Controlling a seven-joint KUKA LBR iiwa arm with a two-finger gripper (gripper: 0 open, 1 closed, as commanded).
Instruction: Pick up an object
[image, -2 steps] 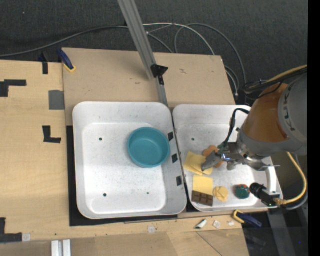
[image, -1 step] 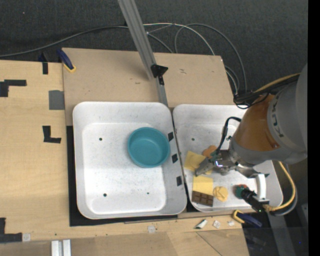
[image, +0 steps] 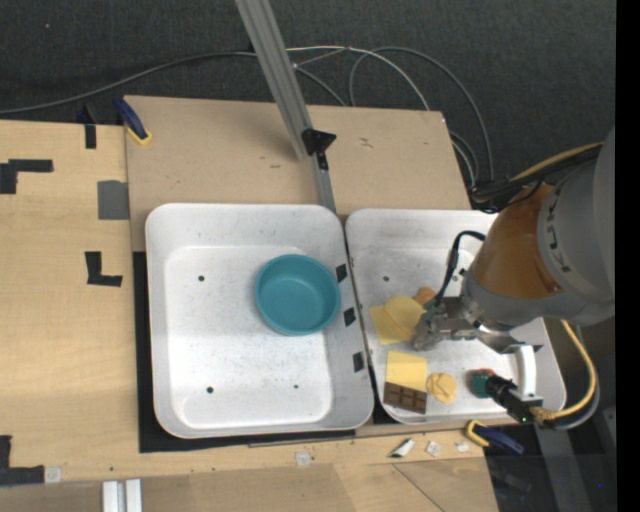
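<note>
One grey-and-orange arm positions its gripper (image: 437, 328) low in the right white bin (image: 400, 232).
Gripper state: cannot tell. It sits beside the pale yellow wedge-shaped object (image: 395, 318), near that bin's centre.

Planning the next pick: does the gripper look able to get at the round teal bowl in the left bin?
Probably yes: the round teal bowl sits alone and uncovered, but the gripper must cross over from the right bin.
</note>
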